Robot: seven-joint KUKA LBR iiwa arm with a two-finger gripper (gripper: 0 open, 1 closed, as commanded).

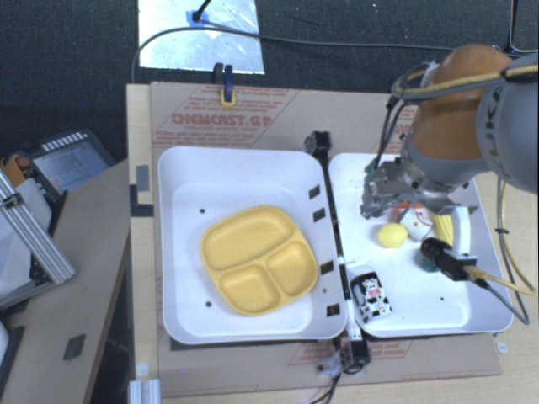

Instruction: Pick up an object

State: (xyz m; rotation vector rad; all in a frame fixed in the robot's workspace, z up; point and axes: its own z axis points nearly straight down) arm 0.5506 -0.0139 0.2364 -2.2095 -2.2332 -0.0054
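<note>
— Brown cardboard is laid over the worktop (253, 108), and two white bins are set on it side by side. What is held in them?

— A yellow divided plate (257, 259) is laid in the middle of the left bin (181, 167). In the right bin (472, 310) a yellow ball (392, 236) is found near the middle, and a small white-and-red thing (414, 220) is set just beside it toward the right edge. A black-and-white toy (370, 295) is tucked into the near left corner.

— And the claw?

— The claw (376, 204) is hung over the far left part of the right bin. Whether it is spread or pressed together cannot be told.

— Which way is the nearest thing?

— The yellow ball is judged nearest. It is just beside the claw, toward the bin's near edge and slightly toward its right edge. No long axis is offered by a round thing, so little turning of the wrist would be called for.
</note>
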